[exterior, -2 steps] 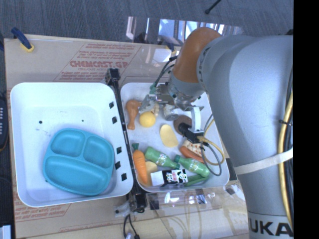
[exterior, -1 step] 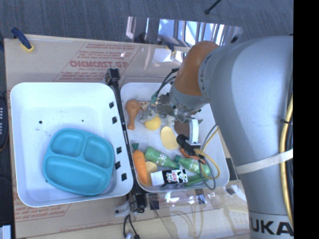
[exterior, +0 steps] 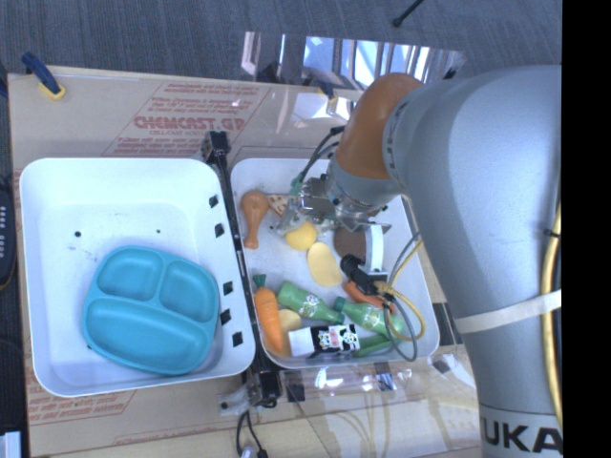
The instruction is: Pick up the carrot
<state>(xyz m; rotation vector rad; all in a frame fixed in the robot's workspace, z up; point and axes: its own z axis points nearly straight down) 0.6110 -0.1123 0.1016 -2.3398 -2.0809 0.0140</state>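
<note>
Gripper (exterior: pixel 307 208) low over the far half of the right bin (exterior: pixel 286 173); whether open or closed cannot be told.

Just beside the gripper: a drumstick (exterior: pixel 253 214) on the left, two yellow pieces (exterior: pixel 315 251) directly toward the camera. Farther out, well apart from the gripper and nearer the camera on its left: the carrot (exterior: pixel 269 319), lying lengthwise against the bin's left wall, leafy end (exterior: pixel 258 281) pointing back toward the gripper. Probably a light, stiff, smooth plastic toy, tapered and so liable to slip; best pinched across the thick middle. Crowded on its right by a green bottle (exterior: pixel 310 303) and, at its near end, a black-and-white carton (exterior: pixel 325 339), apparently touching; little room on the wall side either. Far to the left, a blue plate (exterior: pixel 153 308) in the other bin (exterior: pixel 57 208), no obstacle.
</note>
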